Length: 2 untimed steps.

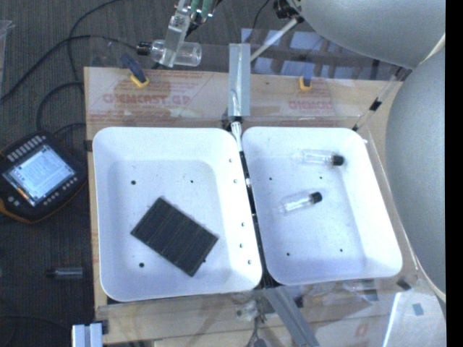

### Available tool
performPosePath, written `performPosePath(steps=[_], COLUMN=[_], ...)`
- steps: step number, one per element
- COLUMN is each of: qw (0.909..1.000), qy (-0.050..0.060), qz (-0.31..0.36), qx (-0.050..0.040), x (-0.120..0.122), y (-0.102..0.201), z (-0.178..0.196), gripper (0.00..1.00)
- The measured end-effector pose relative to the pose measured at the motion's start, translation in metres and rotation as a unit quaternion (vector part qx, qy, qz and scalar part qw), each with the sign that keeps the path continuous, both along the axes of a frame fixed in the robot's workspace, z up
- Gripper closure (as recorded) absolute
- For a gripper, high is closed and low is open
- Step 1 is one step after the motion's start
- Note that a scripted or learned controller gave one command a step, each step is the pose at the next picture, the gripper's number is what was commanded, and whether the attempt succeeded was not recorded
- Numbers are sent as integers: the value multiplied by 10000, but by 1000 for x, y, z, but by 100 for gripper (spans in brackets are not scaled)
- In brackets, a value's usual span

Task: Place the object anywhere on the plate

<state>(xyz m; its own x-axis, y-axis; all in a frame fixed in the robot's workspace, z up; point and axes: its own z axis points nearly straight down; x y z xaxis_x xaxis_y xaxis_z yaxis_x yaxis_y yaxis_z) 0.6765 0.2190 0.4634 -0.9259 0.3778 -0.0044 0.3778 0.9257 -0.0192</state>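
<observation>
Hanging above the bench's far edge, the claw (pixel 189 22) has a clear vial (pixel 173 52) pinched at its tips, fingers closed on it. Below and slightly left of it lies the dark plate (pixel 174 236) in the left bin (pixel 108 194); I'd lower squarely over it before releasing.

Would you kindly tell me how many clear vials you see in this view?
3: two lie in the right bin, upper and lower; a third vial is between the pincer fingers, beyond the bins.
</observation>
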Motion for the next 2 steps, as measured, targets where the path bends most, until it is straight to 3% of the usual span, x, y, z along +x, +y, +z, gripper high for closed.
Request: performPosePath(steps=[2], qw=[10000], qy=[1], qz=[-12], qx=[-30], x=[4], y=[1], z=[13], gripper=[100])
